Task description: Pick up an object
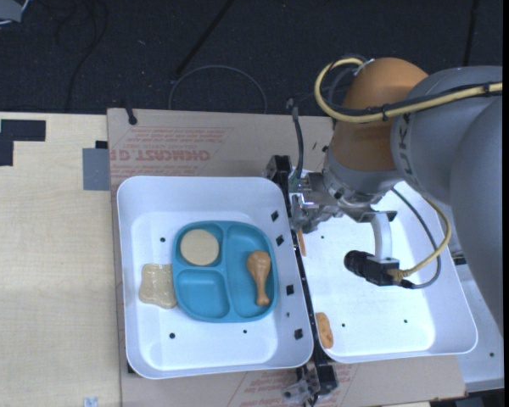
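Note:
My gripper (303, 213) hangs low over the far left edge of the right bin (424, 329), close to the wall between the two bins. A small orange-brown food piece (323, 329) lies at the near left corner of the right bin, well in front of the gripper. In the left bin (144, 202) a blue divided tray (205, 299) holds a round tan patty (198, 247) and a toy drumstick (260, 275). A pale bread-like piece (157, 285) lies against the tray's left side. I see nothing held in the gripper.
The grey arm with its orange band (382, 100) covers the far right part of the right bin. A black connector on a yellow cable (369, 265) hangs over that bin's middle. Cardboard (195, 138) lies under both bins.

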`<action>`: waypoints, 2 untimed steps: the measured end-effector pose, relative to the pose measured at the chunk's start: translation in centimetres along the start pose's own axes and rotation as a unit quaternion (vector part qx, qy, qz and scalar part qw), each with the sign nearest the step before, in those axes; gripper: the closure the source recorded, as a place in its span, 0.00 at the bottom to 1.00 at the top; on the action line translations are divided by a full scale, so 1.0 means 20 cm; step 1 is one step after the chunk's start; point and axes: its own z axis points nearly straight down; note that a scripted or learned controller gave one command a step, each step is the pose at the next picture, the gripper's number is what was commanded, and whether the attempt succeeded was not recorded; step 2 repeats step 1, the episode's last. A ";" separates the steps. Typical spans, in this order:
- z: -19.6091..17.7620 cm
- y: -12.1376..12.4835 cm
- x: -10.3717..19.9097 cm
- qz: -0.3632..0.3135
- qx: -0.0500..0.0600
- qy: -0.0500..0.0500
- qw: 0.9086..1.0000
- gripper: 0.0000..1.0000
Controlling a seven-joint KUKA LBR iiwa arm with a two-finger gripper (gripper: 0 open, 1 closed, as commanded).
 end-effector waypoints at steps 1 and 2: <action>-0.07 0.15 0.23 0.001 -0.001 -0.001 1.000 1.00; -0.07 0.15 0.23 0.001 -0.001 -0.001 1.000 1.00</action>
